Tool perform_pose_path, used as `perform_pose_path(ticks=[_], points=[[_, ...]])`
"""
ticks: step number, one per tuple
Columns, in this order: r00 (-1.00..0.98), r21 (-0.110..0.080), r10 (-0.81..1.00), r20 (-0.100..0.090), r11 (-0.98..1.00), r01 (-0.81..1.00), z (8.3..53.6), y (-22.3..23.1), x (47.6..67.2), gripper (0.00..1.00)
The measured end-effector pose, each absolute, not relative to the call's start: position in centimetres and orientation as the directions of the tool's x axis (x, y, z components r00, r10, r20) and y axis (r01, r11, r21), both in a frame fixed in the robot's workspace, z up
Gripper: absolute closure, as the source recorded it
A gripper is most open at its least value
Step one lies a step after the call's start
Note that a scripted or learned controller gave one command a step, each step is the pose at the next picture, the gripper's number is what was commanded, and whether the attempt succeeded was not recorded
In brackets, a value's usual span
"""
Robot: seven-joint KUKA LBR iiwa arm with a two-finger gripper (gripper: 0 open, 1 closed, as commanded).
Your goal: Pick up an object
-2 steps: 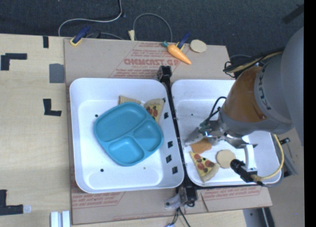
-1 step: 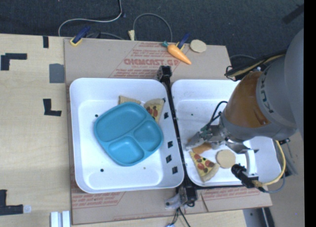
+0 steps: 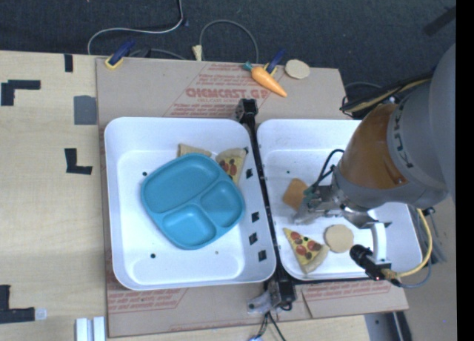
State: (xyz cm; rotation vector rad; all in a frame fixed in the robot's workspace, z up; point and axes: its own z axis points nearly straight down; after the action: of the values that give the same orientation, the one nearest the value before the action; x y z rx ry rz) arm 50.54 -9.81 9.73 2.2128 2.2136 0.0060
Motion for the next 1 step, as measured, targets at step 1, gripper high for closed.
perform_pose_path(ticks=[1], points=[[0.0, 0.009, 1.0, -0.005, 0.0, 1.0, 9.66, -9.81, 50.5, 0.0]])
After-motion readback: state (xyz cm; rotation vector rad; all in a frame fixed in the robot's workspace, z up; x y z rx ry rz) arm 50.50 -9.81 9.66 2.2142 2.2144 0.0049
